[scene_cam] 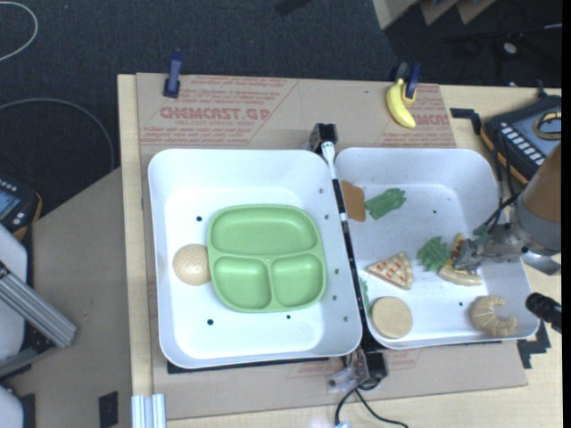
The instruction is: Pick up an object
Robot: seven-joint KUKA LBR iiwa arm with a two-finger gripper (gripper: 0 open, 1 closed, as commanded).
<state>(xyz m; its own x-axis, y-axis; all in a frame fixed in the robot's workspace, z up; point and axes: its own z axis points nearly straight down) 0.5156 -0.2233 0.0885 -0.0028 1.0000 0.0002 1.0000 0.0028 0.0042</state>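
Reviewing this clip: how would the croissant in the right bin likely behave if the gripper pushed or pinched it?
The croissant looks like a small moulded toy, so probably light and stiff. Its curved, lumpy shape might slip from a pinch. Lying by the right bin's corner, a push would likely jam it.

The arm (544, 205) is cut off by the right edge; only its lower section and wrist are visible. The gripper (466, 259) is small and dark, and finger spacing cannot be determined. It overlaps a pale food item (461, 276) whose type is unclear. The black device (526, 136) at upper right is cropped. A dark unit (16, 208) at far left is also cropped.
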